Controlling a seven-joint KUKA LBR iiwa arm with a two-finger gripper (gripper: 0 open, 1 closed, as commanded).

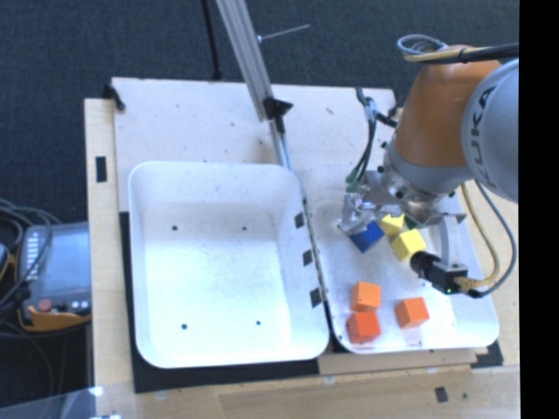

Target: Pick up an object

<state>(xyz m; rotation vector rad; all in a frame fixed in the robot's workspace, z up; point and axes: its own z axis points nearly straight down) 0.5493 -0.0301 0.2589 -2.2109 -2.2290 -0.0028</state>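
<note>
Several small blocks lie in the right bin [476,330], and the likeliest target is the blue block [367,236], which sits directly under the gripper [356,221] near that bin's middle, just right of the wall shared with the left bin [148,190]. Its long axis runs on a slant, from lower left to upper right. Two yellow blocks [402,236] lie touching or just beside it on its right, partly under the wrist. Whether the metal fingers are spread or closed on anything cannot be told from this angle, since the wrist hides the gap; nothing can be seen held between them.

Nearer the front edge of the same bin, well apart from the gripper, sit three orange blocks [366,296], two close together and one off to the right. My judgement is that the coming move turns on the blue block lying straight below the fingers, so a short drop would reach it, though the crowding yellow blocks could spoil the closing.
</note>
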